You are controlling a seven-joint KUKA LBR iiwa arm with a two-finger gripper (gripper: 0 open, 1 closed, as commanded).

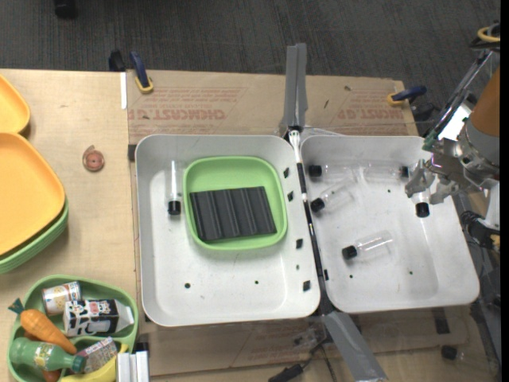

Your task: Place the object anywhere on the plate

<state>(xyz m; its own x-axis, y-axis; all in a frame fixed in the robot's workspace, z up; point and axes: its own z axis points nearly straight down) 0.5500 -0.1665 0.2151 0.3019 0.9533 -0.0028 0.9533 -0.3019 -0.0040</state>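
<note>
Clear vial (367, 247) in the right bin (445, 293) looks light, slick & rolly imo, grab mid-body across its width. Gripper (421, 188) jaws: can't tell tbh. Plate (235, 171) sits left.

Dark carpet floor (199, 14), wood bench (87, 118)

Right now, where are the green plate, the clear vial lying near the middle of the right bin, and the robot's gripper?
Green plate (235, 173): camera view, on its far rim.
Clear vial (367, 247): camera view, middle of its body.
Gripper (422, 183): camera view, at its tip, over the right bin's right edge.
</note>
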